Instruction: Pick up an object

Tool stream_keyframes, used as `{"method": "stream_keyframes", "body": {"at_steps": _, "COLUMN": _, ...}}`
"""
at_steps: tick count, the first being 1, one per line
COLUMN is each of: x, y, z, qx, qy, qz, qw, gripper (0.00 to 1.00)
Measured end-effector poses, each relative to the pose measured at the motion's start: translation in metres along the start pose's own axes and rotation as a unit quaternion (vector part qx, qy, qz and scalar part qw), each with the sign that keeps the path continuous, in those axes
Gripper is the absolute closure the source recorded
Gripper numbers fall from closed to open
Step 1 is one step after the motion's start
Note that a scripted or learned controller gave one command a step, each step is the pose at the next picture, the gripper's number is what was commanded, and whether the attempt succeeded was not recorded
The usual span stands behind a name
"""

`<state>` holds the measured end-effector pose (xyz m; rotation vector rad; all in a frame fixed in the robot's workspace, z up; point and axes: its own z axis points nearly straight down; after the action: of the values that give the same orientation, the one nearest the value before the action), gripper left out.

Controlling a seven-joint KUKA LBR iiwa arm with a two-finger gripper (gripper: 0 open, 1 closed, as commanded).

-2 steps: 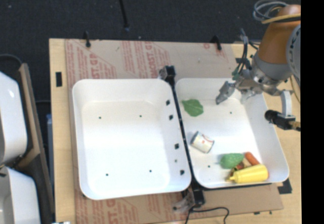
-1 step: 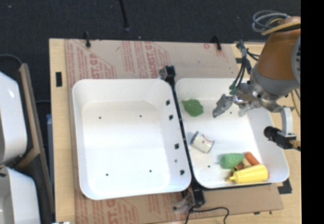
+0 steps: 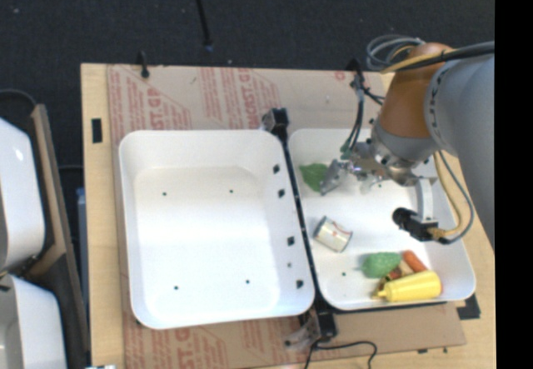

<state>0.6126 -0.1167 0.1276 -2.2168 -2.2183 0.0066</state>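
— Bins first: which one has the objects?

— The right bin (image 3: 454, 255). A green piece (image 3: 314, 174) lies near its upper left, close to the divider between the bins. A small silver can (image 3: 333, 235) lies on its side lower down. Along the front edge sit a second green item (image 3: 381, 264), a small orange thing (image 3: 413, 261) and a yellow bottle (image 3: 410, 286), clustered together. The left bin (image 3: 133, 192) sits beside it.

— And the arm?

— The arm (image 3: 433, 109) reaches in from the right, its gripper (image 3: 333, 180) low over the right bin, just beside the green piece.

— Fingers wide or narrow?

— One cannot tell; the tip is too small and blurred. Nothing is seen between them.
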Motion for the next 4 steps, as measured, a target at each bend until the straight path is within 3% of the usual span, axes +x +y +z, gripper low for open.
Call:
{"method": "stream_keyframes", "body": {"at_steps": 1, "x": 0.017, "y": 0.036, "z": 0.028, "qx": -0.003, "qy": 0.0, "qz": 0.0, "qw": 1.0, "gripper": 0.0}}
{"method": "stream_keyframes", "body": {"at_steps": 2, "x": 0.02, "y": 0.027, "z": 0.027, "qx": -0.004, "qy": -0.001, "qz": 0.001, "qw": 1.0, "gripper": 0.0}}
{"method": "stream_keyframes", "body": {"at_steps": 3, "x": 0.021, "y": 0.038, "z": 0.026, "qx": -0.004, "qy": 0.0, "qz": 0.001, "qw": 1.0, "gripper": 0.0}}
{"method": "stream_keyframes", "body": {"at_steps": 4, "x": 0.02, "y": 0.038, "z": 0.015, "qx": -0.005, "qy": -0.001, "qz": 0.001, "qw": 1.0, "gripper": 1.0}}
